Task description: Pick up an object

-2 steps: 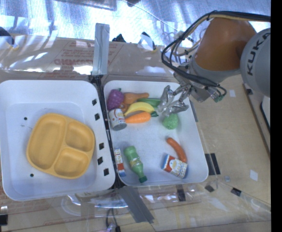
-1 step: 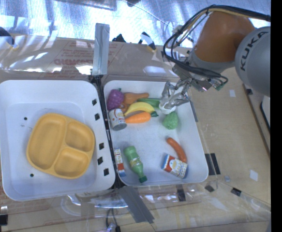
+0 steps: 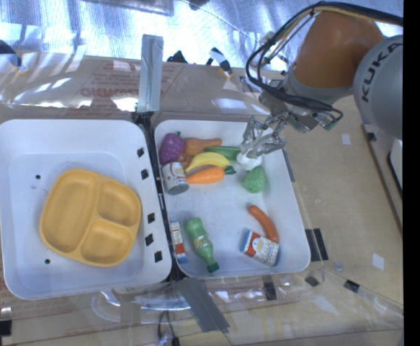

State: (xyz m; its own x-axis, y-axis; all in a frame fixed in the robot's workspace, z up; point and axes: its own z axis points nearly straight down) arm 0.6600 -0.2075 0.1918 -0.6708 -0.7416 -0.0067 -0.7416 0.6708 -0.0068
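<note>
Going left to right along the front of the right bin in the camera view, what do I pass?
Small box → green bottle → white carton. The sausage sits just behind the carton, so I leave it out of the order.

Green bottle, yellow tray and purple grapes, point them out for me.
green bottle (image 3: 200,243), camera view, middle of its body.
yellow tray (image 3: 89,215), camera view, ridge between its compartments.
purple grapes (image 3: 171,148), camera view, centre of the bunch.
</note>
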